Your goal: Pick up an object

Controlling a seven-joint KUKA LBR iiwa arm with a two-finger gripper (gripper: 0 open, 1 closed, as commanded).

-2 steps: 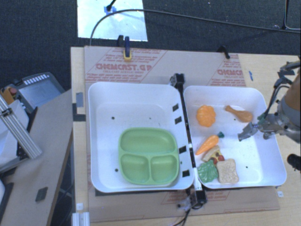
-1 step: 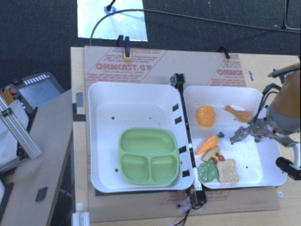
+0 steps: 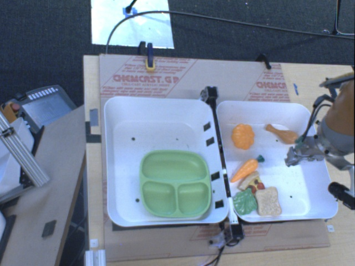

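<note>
While the arm reached in from the right, the scene read as follows.

Gripper: the gripper [image 3: 295, 155] hung low over the right bin [image 3: 310, 201], near that bin's right wall, below the grey wrist and its orange band.
Gripper state: too dark and small to judge; I could not tell whether it was parted or closed, and nothing showed held in it.
Nearest object: the drumstick [image 3: 281, 133] lay just up and to the left of the gripper, close beside it but apart as far as I could see.
Drumstick axis: its long axis ran on a slant, thin end upper left, thick end lower right toward the gripper.
Other objects: the orange ball [image 3: 243, 136] lay farther left; the carrot [image 3: 244, 170], slanted from lower left to upper right, lay left and slightly below; the pizza slice [image 3: 253, 183], the lettuce leaf [image 3: 244, 201] and the bread slice [image 3: 269, 201] clustered at the bin's lower left.
Left bin: the left bin [image 3: 127, 126] bore a green divided plate [image 3: 176, 183].
Coming move, as a judgement: a short shift up and left would put the gripper over the drumstick, closing across its slanted axis.
Hard to make out: the small teal piece [image 3: 259, 159] by the carrot's tip could not be identified; the arm's body was cut off at the right.
</note>
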